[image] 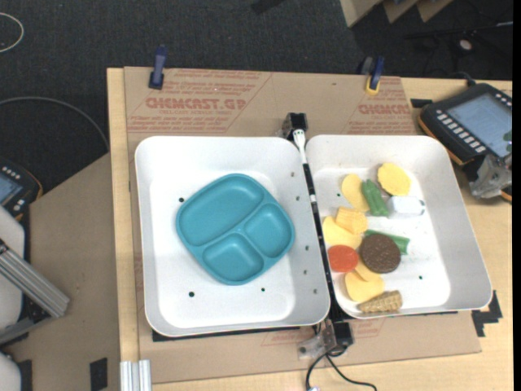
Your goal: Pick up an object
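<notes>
The right white bin (456, 243) holds a heap of toy food: a brown round cookie (380, 253), a red tomato slice (343, 258), several yellow pieces (352, 221), a yellow round piece (394, 179), a green pickle (374, 197), a small white block (406, 206) and a tan waffle piece (382, 302). In the left white bin (155, 283) lies a blue three-compartment plate (235, 228) with nothing on it.
Both bins sit on a brown cardboard sheet (203, 104) held by two blue clamps (158, 66) at the far edge. A teach pendant (472, 125) lies on the bench at the right. A black divider piece (296, 125) sits between the bins at the back.
</notes>
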You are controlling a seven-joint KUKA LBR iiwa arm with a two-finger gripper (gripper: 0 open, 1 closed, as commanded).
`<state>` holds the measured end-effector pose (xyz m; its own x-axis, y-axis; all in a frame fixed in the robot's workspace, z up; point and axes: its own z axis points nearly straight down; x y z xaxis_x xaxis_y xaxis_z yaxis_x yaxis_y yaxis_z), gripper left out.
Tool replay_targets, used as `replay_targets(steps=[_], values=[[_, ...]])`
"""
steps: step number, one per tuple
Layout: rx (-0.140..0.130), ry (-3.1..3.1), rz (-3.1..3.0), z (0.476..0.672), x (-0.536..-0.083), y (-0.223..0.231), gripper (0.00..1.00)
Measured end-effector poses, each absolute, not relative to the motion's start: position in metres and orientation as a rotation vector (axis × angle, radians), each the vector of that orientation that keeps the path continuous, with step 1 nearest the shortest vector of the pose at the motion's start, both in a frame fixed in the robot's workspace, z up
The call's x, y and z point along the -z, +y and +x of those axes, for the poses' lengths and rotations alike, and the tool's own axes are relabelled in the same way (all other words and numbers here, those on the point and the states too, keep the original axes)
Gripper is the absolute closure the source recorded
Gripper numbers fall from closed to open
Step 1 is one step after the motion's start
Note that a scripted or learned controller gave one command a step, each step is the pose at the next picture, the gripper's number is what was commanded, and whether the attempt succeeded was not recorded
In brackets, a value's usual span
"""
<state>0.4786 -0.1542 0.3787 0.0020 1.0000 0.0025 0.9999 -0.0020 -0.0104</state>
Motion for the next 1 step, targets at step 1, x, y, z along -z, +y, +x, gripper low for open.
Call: replay_targets(steps=[1], values=[[0.013, -2.235, -2.225, 0.4801, -0.4988, -0.1122, 1.00]])
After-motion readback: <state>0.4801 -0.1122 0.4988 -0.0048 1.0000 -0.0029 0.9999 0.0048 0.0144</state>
